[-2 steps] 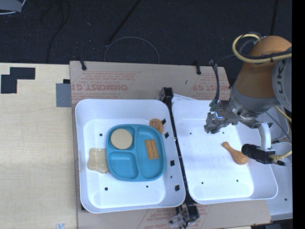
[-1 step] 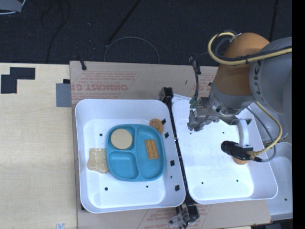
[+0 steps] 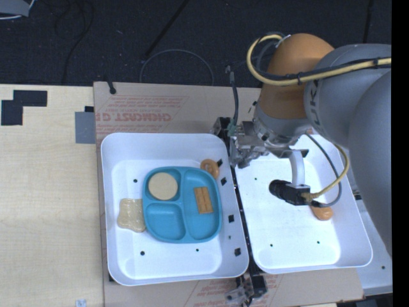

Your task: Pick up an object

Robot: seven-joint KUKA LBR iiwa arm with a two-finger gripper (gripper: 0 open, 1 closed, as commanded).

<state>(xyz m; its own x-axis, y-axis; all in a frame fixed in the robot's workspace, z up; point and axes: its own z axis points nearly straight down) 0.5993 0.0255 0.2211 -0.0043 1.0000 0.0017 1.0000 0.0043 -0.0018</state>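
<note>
Gripper point(image 3: 245, 151) is over the bins' shared edge; can't tell its opening. Small tan ring-shaped doughnut toy point(image 3: 209, 167) lies just left of it, by the blue plastic compartment tray point(image 3: 167, 226). Probably light, stiff and slick, so pinch across the ring's outer sides.

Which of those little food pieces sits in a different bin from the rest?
The small orange piece, alone in the right bin, near its right wall. The rest lie in the left bin, on or beside the blue tray.
</note>
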